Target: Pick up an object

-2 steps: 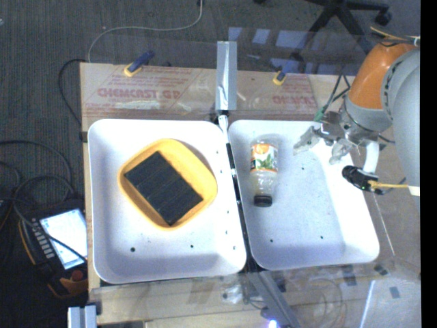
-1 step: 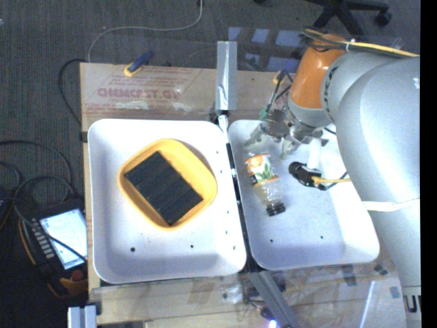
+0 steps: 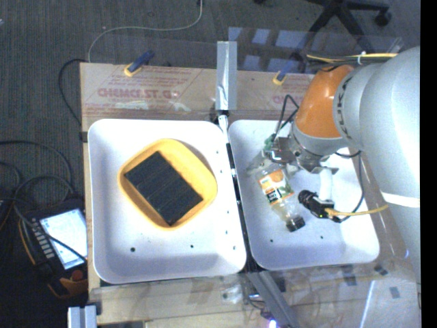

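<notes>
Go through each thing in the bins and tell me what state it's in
Yellow dish: upright in the left bin.
Dark slab: flat inside the yellow dish.
Clear bottle: on its side in the right bin, dark cap on.
End effector: low over the bottle's top end.

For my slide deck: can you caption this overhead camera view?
KUKA arm reaches over the right bin above a small bottle; the left bin holds a yellow dish.
</notes>
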You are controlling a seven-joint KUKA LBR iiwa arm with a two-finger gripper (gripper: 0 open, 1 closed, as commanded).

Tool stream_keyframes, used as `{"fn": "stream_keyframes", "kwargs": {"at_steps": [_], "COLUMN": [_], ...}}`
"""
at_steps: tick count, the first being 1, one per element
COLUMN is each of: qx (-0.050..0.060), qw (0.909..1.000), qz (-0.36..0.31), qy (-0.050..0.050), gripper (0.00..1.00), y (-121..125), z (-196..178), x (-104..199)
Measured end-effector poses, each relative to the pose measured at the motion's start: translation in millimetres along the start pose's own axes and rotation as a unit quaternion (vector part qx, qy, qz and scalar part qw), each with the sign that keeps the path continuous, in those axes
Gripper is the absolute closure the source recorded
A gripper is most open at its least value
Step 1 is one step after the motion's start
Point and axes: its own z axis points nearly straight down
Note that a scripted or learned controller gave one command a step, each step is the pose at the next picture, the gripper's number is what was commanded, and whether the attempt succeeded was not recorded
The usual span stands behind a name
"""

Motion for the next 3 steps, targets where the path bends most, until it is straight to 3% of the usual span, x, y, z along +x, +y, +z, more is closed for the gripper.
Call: {"fn": "stream_keyframes", "kwargs": {"at_steps": [1, 2, 3], "qx": [0.000, -0.003, -0.001], "qw": [1.0000, 0.9851, 0.9851], "qz": [0.000, -0.172, -0.172], "qy": [0.002, 0.000, -0.001], "gripper": [1.00, 1.00, 0.00], "y": [0.8, 0.2, -0.7], "z": [-8.3, -2.0, 0.0], "x": [1.2, -54.4, -54.8]}}
